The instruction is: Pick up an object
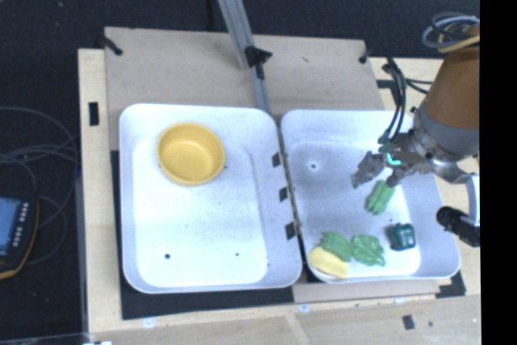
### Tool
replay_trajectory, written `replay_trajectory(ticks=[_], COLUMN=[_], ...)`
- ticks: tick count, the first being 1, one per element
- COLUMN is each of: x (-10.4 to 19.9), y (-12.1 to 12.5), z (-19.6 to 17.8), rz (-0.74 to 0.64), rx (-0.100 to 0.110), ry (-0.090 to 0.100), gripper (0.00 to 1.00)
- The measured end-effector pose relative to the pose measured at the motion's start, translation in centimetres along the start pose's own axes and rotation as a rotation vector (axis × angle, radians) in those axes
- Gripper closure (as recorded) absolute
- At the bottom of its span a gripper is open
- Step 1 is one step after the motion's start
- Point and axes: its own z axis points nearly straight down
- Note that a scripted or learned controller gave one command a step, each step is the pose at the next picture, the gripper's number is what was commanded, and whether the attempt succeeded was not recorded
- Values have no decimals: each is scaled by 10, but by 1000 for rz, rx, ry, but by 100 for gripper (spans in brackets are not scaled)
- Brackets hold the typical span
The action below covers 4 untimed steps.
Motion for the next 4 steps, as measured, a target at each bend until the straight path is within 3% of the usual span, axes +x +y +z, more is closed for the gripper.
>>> replay_trajectory(ticks=[1, 3, 4], x=[0, 10, 10], y=[0, 4, 4], z=[0, 120, 154], rz=[0, 0, 1], rx=[0, 5, 0], ry=[0, 0, -1], gripper=[0, 0, 0])
